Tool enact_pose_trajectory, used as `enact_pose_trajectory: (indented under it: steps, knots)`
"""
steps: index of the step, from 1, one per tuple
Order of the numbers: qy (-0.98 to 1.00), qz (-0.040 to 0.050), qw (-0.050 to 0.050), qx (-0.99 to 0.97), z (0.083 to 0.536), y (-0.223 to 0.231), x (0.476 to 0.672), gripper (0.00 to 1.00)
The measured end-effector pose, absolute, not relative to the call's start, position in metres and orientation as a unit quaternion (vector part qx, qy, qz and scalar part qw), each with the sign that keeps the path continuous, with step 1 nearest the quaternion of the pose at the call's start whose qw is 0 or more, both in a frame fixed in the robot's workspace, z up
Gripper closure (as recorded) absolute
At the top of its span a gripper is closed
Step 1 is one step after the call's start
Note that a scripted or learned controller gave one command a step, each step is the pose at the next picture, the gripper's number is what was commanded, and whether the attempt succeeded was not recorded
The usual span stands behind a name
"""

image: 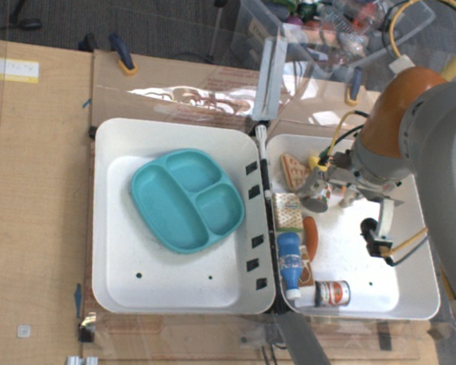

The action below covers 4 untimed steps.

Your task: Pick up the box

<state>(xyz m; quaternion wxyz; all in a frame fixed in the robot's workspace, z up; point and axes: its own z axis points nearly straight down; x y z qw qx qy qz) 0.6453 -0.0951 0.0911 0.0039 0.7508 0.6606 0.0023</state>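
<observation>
The box [287, 212] is a small beige and green carton lying against the left wall of the right bin [412, 293]. My gripper [318, 196] hangs low over that bin, just right of and slightly behind the box, below the orange band of the arm [405, 96]. The box rests on the bin floor, apart from the gripper. Nothing shows in the gripper's grasp.
Around the box lie a tan waffle-patterned item [293, 170] behind it, an orange sausage shape [311, 237], a blue bottle [288, 262] and a red and white can [331, 293] in front. The left bin [111, 279] holds a teal divided plate [187, 200].
</observation>
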Motion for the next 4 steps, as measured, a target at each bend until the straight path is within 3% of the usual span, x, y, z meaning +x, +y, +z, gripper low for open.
enact_pose_trajectory:
  steps: [1, 2, 3, 4]
  knots:
    - [0.662, 0.0029, 0.006, 0.750, 0.103, -0.094, 0.647, 1.00]
    - [0.633, 0.0009, 0.001, 0.774, 0.190, 0.011, 0.667, 1.00]
    - [0.630, -0.0012, -0.001, 0.777, 0.185, 0.068, 0.640, 1.00]
    - [0.630, -0.0001, 0.000, 0.777, 0.184, 0.149, 0.629, 1.00]
